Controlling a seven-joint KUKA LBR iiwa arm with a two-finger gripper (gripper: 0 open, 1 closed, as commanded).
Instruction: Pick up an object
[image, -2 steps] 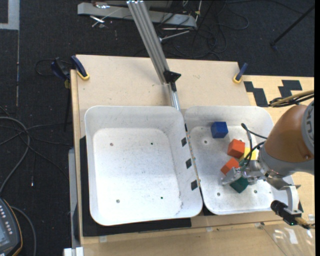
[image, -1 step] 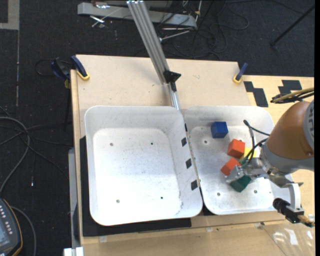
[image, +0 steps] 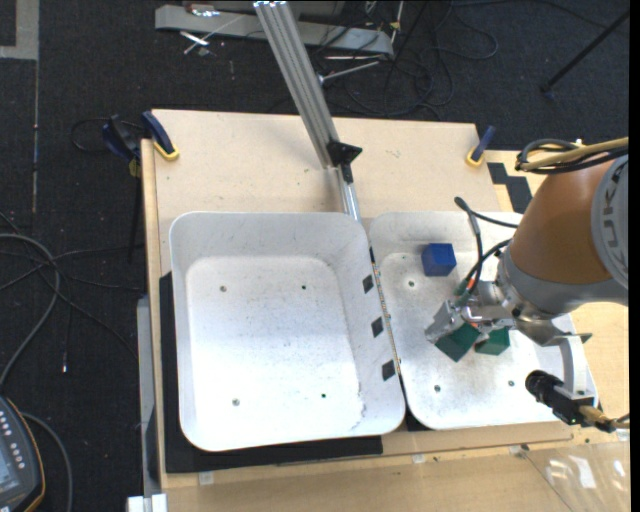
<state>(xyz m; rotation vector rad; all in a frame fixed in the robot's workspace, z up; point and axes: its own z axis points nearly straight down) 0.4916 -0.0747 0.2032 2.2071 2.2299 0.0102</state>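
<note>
Two dark green blocks (image: 468, 343) lie touching each other on the floor of the right-hand white bin (image: 420, 400), toward its right half, directly beneath the gripper (image: 462, 322) of a grey KUKA arm (image: 570, 240) that reaches in from the right. The gripper's metal fingertips sit right at the blocks' upper edge, so close that the blocks are partly covered by it; whether the fingers are spread or closed, and whether either block sits between them, cannot be told from this angle. The pair of blocks appears to run roughly left to right across the bin, with the nearer, darker one poking out below and left of the gripper and the other below and right of it. A blue cube (image: 438, 259) rests apart from them, up and to the left of the gripper, nearer the bin's far wall. The left-hand white bin (image: 190, 250) stands alongside, its rim touching the right bin's. Judged from this, the coming move turns on the green blocks lying straight under the gripper rather than off to a side, with the blue cube the farther choice.
</note>
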